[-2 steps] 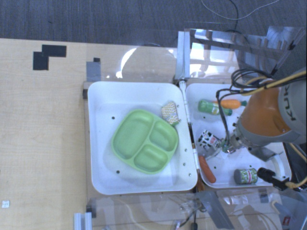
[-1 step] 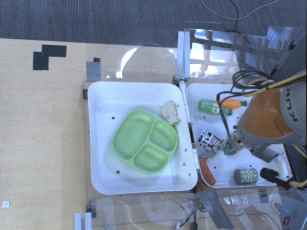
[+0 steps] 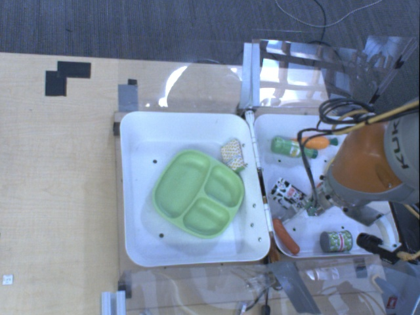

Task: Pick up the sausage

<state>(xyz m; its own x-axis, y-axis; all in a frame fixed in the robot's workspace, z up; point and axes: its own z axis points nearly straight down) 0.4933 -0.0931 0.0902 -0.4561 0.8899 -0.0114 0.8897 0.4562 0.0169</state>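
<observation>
The sausage [image 3: 286, 236] is a short red-orange link lying at a slant in the front left corner of the right bin [image 3: 308, 251], close to its wall. My gripper [image 3: 311, 207] hangs below the orange-banded wrist over the middle of that bin. It sits up and to the right of the sausage, with a gap between the two. Nothing shows in its grasp from this angle. The wrist hides part of the bin floor behind it.
A black-and-white toy [image 3: 286, 192] lies just left of the gripper. A green bottle [image 3: 287, 147] and an orange carrot [image 3: 317, 142] lie at the back. A green can [image 3: 336, 241] rests at the front right. The left bin [image 3: 131, 195] holds a green divided plate [image 3: 199, 193] and a waffle piece [image 3: 232, 153].
</observation>
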